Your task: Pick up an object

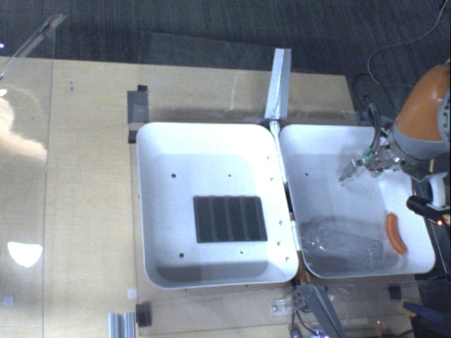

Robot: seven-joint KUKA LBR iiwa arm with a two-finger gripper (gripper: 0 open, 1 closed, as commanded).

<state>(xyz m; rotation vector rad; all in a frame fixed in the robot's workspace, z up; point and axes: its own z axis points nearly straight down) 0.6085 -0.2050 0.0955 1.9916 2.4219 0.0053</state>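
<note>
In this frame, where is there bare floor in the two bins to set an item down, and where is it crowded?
Left bin: bare white floor all round the dark ribbed tray, widest between it and the far wall. Right bin: open floor at the far left. Crowded near its front wall, where a clear plastic bottle lies beside an orange sausage-shaped object, and at the right, where the gripper hangs.

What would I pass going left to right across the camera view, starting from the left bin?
Left bin → dark ribbed tray in it → right bin → clear plastic bottle lying in it → orange sausage-shaped object, with the gripper farther back in that bin.
</note>
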